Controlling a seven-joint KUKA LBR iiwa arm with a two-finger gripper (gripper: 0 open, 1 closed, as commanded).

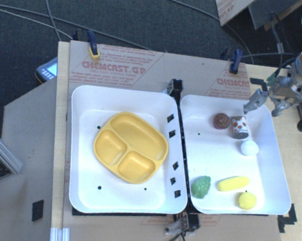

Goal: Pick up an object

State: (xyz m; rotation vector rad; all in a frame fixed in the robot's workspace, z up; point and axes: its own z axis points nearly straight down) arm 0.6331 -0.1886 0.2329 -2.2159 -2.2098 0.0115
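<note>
The two-finger gripper (pixel 264 102) hovers with jaws spread and holding nothing at the right white bin's (pixel 278 170) far edge, just above the small brown-and-white cylindrical can (pixel 239 127), presumably lining up.

Dark carpet floor (pixel 149 23) crossed by grey cables (pixel 50 9).

Right bin (pixel 276 154) middle lies bare; objects ring its edges
</note>
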